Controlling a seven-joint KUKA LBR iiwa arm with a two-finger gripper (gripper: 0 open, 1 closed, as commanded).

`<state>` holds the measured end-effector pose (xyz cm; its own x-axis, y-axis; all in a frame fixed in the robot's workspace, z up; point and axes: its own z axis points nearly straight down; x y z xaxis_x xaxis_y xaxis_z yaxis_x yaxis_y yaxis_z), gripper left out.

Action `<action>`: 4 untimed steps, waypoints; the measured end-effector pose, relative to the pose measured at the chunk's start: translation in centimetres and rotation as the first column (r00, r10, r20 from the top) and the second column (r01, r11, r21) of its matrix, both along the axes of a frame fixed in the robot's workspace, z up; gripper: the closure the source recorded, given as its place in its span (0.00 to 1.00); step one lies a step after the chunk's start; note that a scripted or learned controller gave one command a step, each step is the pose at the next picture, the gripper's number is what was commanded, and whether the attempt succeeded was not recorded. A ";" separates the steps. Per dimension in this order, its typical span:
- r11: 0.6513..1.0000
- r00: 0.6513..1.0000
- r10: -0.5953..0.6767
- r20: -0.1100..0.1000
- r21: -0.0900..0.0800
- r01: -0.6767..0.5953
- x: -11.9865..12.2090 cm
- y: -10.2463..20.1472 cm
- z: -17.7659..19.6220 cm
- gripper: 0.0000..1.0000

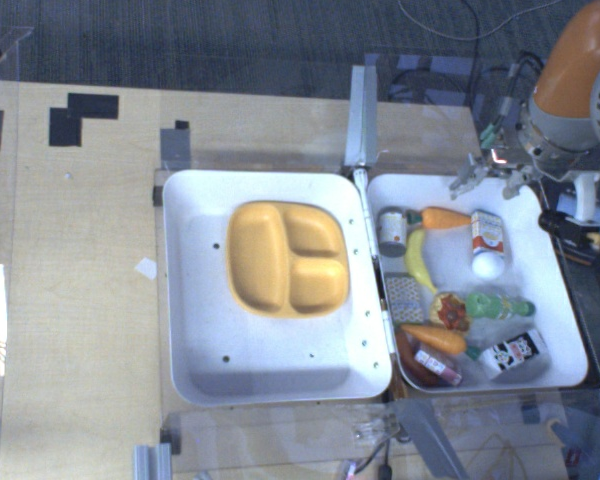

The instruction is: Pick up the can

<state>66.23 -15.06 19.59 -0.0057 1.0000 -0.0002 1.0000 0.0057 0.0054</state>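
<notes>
Gripper (492, 176) hovers over right bin (570, 313) far rim, fingers spread, nothing held; can (391, 230) lies at bin's left wall, touching banana (419, 258), carrot (446, 219) near; risk: finger strikes wall or nudges banana; can rolls.

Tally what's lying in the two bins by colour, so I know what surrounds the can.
Yellow: 2, the divided tray and the banana
Orange: 2, the carrot and a second orange piece
Green: 1, the bottle
Grey: 1, the can
White or mixed print: 3, the carton, white ball, black-and-white carton
Total: 9 clearly told apart
</notes>
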 end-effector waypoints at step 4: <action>0.904 0.904 -0.426 0.003 0.004 0.426 -6.3 -4.3 -10.8 0.00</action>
<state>59.94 -19.38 8.78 0.4213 0.9069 0.0039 0.9069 -0.4214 0.0087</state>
